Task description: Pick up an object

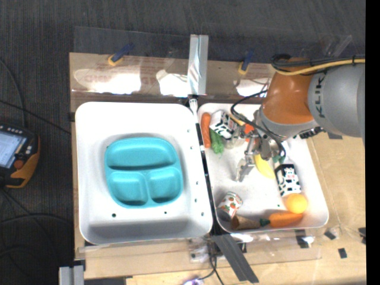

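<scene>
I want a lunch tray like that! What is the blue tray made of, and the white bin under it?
The teal divided tray looks like moulded plastic: smooth, one even colour, rounded compartments, with a soft matte sheen. The left white bin also looks like plastic, glossier, with bright light glare on its rounded rim. Neither can be confirmed from looks alone.

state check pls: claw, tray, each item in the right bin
claw: low over the right bin, nothing visibly between its fingers
teal tray: flat in left bin, compartments bare
banana: lying beside claw
cow-print carton: lying down
orange: against carton's end
carrot: flat by front wall
</scene>
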Motion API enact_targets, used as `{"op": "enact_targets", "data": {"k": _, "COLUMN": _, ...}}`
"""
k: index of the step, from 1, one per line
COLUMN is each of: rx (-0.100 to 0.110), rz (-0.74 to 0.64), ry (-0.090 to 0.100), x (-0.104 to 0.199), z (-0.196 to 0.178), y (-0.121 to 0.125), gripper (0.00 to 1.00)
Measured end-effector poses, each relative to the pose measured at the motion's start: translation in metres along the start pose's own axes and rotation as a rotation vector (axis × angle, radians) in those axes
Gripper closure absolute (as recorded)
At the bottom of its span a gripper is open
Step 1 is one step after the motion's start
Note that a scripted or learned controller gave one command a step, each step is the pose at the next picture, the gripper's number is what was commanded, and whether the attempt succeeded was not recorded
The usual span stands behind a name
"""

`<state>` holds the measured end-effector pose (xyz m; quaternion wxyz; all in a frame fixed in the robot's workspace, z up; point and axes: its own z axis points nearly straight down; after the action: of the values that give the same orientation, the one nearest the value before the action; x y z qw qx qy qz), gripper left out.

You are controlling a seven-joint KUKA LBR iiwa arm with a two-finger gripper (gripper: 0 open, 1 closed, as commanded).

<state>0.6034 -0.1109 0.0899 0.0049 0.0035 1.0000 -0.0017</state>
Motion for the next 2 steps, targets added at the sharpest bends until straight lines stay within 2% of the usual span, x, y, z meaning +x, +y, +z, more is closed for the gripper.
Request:
{"op": "enact_targets", "data": {"k": 1, "rx": 0.001, "rz": 0.039, "ry": -0.001, "x": 0.058, "z": -0.001, "y": -0.036, "gripper": 0.0}}
{"op": "enact_targets", "data": {"k": 2, "rx": -0.001, "rz": 0.122, "ry": -0.002, "x": -0.006, "z": 0.0, "y": -0.023, "gripper": 0.0}}
